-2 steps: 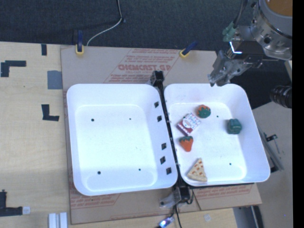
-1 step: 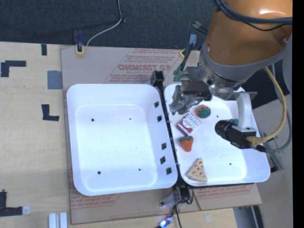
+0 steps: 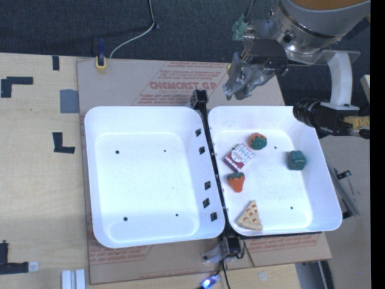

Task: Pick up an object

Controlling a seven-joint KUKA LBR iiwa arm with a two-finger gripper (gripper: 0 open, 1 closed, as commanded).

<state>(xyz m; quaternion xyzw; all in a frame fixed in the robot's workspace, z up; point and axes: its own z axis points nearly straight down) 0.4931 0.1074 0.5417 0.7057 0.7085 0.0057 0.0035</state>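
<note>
Right bin (image 3: 313, 218): five toy foods incl. pizza slice (image 3: 250, 217). Tool (image 3: 239, 88) above rim, state unclear.

Camera, one, fixed. Mounted above the bench (image 3: 36, 161) and aimed down at a slant, so that the far edge of the scene lay at the top of the frame and the near edge at the bottom. Distance was moderate: both white bins, left bin (image 3: 96, 179) and right bin (image 3: 313, 155), fitted whole inside the picture, with bench margin visible around them. The arm (image 3: 319, 11) entered from the upper right (cropped by the frame edge), its gripper (image 3: 240, 86) seen from above; both bins lay below the fingers in frame, the left bin also to their left.
</note>
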